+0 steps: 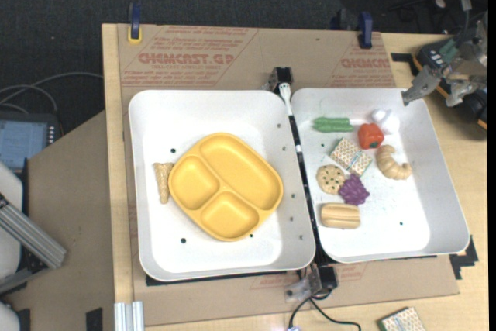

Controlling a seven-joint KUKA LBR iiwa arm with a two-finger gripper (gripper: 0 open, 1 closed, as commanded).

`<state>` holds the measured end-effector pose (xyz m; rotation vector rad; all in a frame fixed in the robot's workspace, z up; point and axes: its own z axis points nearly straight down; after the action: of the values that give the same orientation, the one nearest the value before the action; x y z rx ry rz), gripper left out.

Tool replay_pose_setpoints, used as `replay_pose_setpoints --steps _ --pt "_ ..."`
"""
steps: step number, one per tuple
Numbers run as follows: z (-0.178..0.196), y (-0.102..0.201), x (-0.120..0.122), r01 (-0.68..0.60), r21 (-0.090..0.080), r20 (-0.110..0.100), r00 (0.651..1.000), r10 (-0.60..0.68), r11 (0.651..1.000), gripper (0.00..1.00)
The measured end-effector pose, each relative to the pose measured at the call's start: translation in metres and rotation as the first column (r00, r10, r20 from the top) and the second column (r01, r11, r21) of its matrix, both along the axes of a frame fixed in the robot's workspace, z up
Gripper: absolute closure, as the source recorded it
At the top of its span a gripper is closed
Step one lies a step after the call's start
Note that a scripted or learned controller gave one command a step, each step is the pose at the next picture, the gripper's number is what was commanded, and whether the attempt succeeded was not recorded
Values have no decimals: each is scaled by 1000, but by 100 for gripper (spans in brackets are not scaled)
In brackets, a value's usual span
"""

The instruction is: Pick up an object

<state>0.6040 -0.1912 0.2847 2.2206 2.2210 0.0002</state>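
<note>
Up at the right edge of the camera view, the hand point(412, 93) hangs over the top right corner of the right bin point(434, 198), its grey tip pointing down toward the bin's rim. Nothing sits in its grip, though whether it is released or clenched I cannot tell from this slant.

Nearest to it, inside the right bin, lies a small white piece point(379, 117), and touching that from below a red tomato-like toy point(370, 136). A green pod point(332, 123) lies flat to their left, along the bin's upper part. Below the red toy sits a tan croissant point(393, 163), and beside it a checkered cracker point(351, 156) tilted on a diagonal. Lower still come a round chocolate-chip cookie point(330, 179) and a purple grape bunch point(353, 189), just beside one another. A tan bread roll point(339, 215) lies below them, near the bin's inner wall. All of these toy foods rest loose on the bin floor, apart from the hand.

The left bin point(151, 120) holds a yellow divided plate point(225, 186), turned at an angle, with three compartments. A pale wafer point(162, 181) lies upright along the plate's left edge, touching it.

Both bins rest on a brown board point(194, 58) clamped to the surface point(77, 190).
</note>
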Motion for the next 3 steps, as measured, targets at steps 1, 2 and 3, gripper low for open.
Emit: replay_pose_setpoints --steps 1,2,3 --pt "-155 10 -36 1 6 -18 1000 -1 1000 0" --pt "-200 9 -23 0 6 -4 1000 0 1000 0" --pt "-196 -24 3 0 1 10 1000 0 1000 0"
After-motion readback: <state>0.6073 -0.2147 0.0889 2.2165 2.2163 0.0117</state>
